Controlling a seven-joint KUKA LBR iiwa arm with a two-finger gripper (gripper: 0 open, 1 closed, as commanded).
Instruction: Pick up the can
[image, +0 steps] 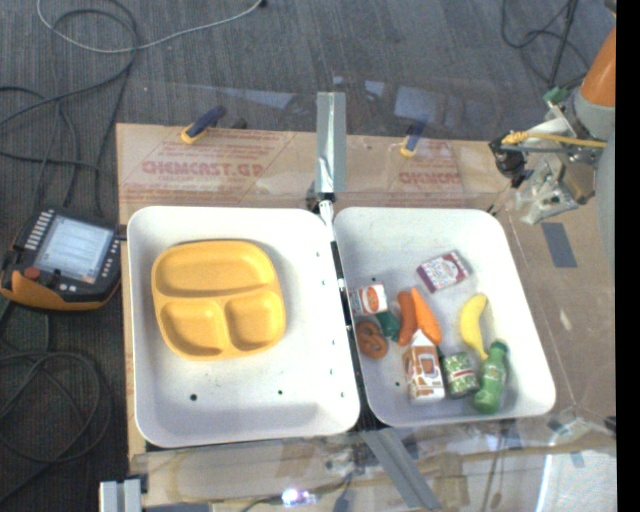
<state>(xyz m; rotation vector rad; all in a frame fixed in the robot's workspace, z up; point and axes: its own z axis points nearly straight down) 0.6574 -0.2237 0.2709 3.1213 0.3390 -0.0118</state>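
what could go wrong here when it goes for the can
1. Crowding: the can stands tight between the carton and the green bottle, so descending fingers may hit a neighbour or grab the wrong item.
2. Edge: that cluster sits near the right bin's front wall, leaving little room on that side.
3. Long approach: the gripper is outside the bin, beyond its back right corner, so any aiming error could land on the banana.

Robotics lab: teach pendant (62, 258) on carpet, loose cables (60, 120), cardboard-topped bench (230, 165) bearing two white bins (200, 400)
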